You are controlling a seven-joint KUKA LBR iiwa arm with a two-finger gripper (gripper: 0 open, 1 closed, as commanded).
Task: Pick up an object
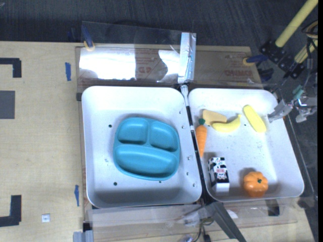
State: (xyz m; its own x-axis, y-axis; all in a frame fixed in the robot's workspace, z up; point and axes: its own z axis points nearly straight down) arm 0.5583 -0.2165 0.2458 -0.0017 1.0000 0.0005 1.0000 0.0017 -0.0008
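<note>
End effector [295, 107] hangs at right bin's [282, 185] right rim, far half; can't tell its state, nothing seen in it. Near edge: pumpkin [255, 182], cow carton [219, 174]. Farther: carrot [201, 137], banana [226, 124], lemon-ish piece [254, 118]. Step looks like approach; next, drop over nearest piece w/ clearance.

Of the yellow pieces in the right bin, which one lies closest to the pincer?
The yellow oblong piece near the right bin's far right corner lies closest to the pincer. The banana and the yellow wedge lie further left.
</note>
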